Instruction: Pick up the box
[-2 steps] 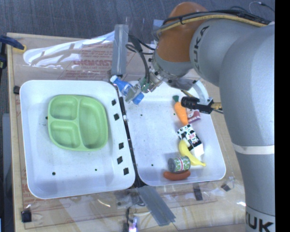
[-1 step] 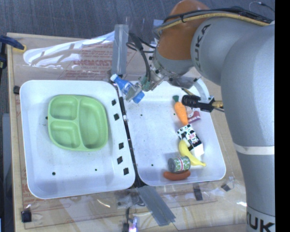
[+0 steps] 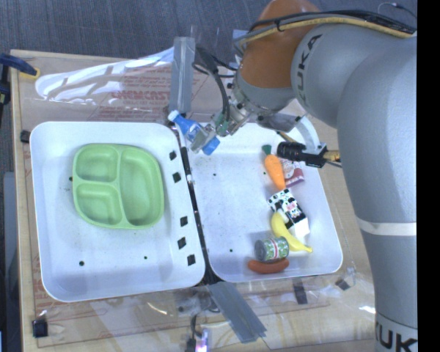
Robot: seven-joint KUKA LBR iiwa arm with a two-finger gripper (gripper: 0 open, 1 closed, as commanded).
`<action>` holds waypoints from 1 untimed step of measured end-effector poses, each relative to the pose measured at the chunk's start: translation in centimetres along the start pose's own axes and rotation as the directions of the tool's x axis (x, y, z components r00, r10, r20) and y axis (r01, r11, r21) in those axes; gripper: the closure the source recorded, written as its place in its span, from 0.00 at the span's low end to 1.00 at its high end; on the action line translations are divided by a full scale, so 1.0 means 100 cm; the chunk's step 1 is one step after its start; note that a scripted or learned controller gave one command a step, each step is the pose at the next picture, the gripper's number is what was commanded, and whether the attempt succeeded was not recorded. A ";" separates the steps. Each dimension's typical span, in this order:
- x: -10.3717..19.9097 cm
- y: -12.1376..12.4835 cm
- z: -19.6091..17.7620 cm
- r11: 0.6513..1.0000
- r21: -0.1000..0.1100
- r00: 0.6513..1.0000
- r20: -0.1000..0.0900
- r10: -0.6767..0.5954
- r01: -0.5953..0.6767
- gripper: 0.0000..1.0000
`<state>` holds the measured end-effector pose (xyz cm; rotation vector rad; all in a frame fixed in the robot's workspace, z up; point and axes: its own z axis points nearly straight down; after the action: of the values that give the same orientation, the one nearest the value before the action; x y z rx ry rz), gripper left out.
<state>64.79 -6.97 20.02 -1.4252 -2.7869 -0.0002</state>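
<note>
Currently: gripper upper centre of frame, finger state unclear; box (cow-patterned) lower right, touching banana; approach from above, avoid banana.

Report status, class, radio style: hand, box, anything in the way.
Hand at right bin's top-left corner, nothing seen held. Box, cow-patterned, lies by right wall. Banana, can, carrot crowd it.

Grey robot arm, upper centre: "KU", partial lettering
Arm base, lower right: "KUK"
Clear plastic sheet, upper left: red print, unreadable
</note>
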 end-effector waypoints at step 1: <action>0.039 0.040 -0.008 1.000 -0.004 1.000 0.008 -0.002 0.002 1.00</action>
<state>65.76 -1.43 20.83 -1.4268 -2.7958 0.0000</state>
